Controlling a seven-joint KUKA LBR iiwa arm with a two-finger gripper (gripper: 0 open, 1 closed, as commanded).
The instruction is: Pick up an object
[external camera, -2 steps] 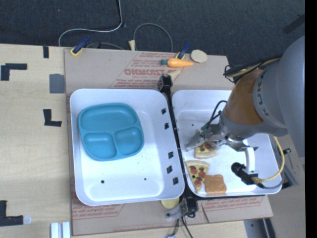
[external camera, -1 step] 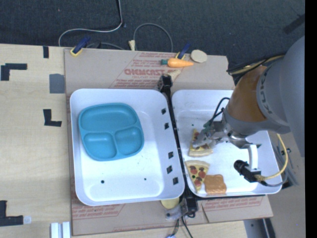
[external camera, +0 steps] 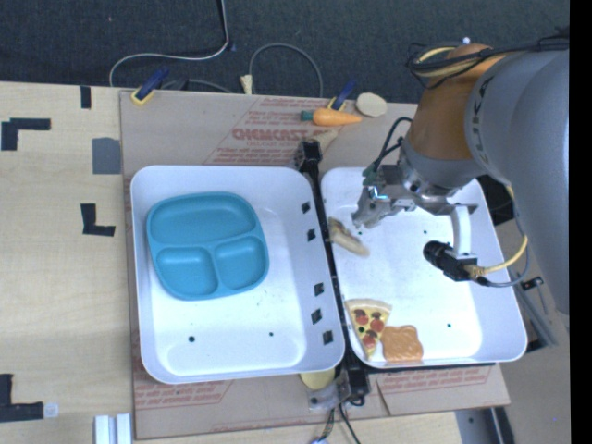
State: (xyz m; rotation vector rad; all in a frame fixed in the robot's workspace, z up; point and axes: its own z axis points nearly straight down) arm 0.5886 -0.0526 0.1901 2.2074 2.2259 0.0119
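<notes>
A toy pizza slice (external camera: 369, 326) and tan toast-shaped piece (external camera: 402, 343) lie at the near edge of the right-hand white plastic bin (external camera: 435, 289). Farther in, the two-finger gripper (external camera: 370, 207) hangs just beside a pale, banana-like toy (external camera: 348, 238); whether it is spread or closed cannot be told. A centred, straight descent looks wisest. A blue, smooth, three-compartment tray (external camera: 207, 244) fills the left bin.

Two white bins (external camera: 148, 248) on pale brown cardboard (external camera: 268, 132) printed with red lettering. In the left bin, a sky-blue divided plate (external camera: 208, 245). Right bin: a tan, banana-like piece (external camera: 349, 239), a pizza slice (external camera: 370, 324) with yellow crust and red dots, and an orange-brown, possibly toast, piece (external camera: 403, 343). The arm (external camera: 499, 109) is grey, banded orange.
</notes>
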